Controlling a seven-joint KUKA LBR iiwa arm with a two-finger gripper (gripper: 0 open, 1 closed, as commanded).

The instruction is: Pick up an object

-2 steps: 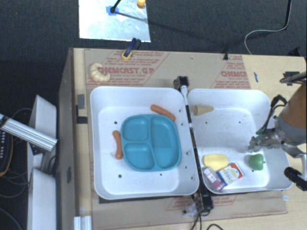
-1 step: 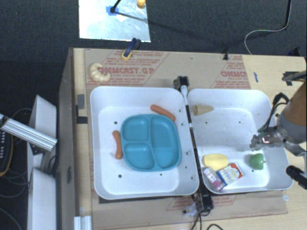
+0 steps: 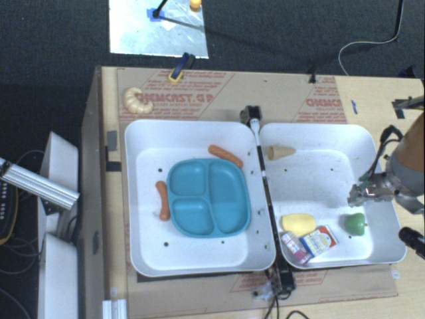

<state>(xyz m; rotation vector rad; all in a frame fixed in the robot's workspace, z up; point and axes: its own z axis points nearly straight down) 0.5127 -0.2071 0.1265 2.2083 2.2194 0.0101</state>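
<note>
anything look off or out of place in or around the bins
One thing: a pale croissant-like toy lies on the cardboard behind the left bin, outside both bins. Inside, the blue divided plate sits flat with a sausage behind it and another to its left; nothing looks spilled.

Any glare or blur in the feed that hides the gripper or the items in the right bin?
Camera view: lighting is even and soft, with faint shadows; the white right bin is bright but not washed out. The picture is slightly soft overall, so the print on the packet is unreadable. The gripper is small and dark at the right, its tips blurred; the green item reads clearly.
</note>
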